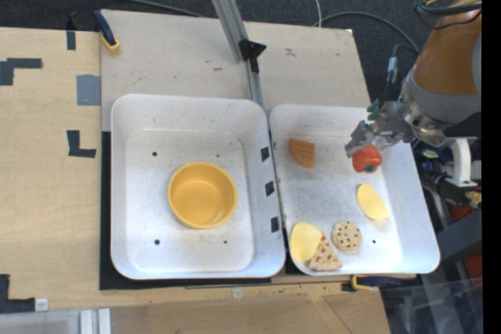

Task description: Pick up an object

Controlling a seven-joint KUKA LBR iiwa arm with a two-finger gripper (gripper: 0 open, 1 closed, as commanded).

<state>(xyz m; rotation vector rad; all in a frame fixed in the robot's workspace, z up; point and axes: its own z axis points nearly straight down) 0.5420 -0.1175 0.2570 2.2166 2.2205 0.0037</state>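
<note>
Your pincer [365, 146] is hovering directly above the red tomato [366, 160]; you cannot tell whether it is gripping.

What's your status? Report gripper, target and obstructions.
Gripper over right bin, directly above red tomato-like piece; grasp unconfirmed. Yellow slice just below it, brown piece to its left. Approach unobstructed.
</note>
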